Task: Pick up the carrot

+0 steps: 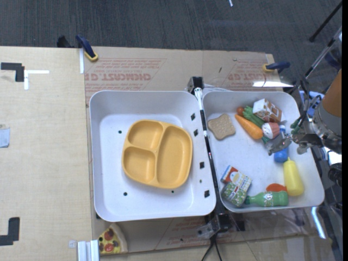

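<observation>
Sitting on the table (43, 145), the right-hand bin (261, 178) holds the carrot (249, 126) in its upper half, between the bread slice (221, 126) and a cluster of small toys. From the gripper (283, 143), which hovers low over the bin's right side, the carrot lies toward ten o'clock, just beside it. Its long axis runs ten to four, the end nearest the gripper at four; whether the gripper is spread or pressed together I cannot tell.
</observation>
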You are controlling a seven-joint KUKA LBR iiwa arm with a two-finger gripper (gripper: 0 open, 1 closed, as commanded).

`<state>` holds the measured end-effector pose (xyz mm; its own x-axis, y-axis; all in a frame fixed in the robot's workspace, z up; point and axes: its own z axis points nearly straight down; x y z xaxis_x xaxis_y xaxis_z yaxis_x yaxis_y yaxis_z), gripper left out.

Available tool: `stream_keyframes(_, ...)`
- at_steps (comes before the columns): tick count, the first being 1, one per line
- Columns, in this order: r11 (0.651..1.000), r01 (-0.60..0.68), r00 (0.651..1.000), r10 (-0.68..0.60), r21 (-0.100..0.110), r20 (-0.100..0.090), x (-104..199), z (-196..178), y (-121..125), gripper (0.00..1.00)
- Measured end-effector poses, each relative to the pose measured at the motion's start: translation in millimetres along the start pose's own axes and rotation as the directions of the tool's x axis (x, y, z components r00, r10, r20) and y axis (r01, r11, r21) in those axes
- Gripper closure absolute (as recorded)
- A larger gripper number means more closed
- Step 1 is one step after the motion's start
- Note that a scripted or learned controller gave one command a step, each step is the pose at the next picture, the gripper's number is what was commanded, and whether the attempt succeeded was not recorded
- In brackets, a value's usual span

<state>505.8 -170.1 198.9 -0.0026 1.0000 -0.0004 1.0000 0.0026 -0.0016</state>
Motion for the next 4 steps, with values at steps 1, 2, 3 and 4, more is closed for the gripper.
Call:
stream_keyframes(1, 0.999, -0.040, 0.999, 0.040, 0.002, 0.000, 10, 90, 58, 0.00)
stream_keyframes(2, 0.999, -0.042, 0.999, 0.042, 0.002, 0.001, 9, 81, 58, 1.00)
stream_keyframes(3, 0.964, -0.267, 0.964, 0.267, 0.002, 0.000, 49, 108, 56, 1.00)
stream_keyframes(4, 0.989, -0.147, 0.989, 0.147, -0.001, 0.001, 75, 3, -7, 1.00)
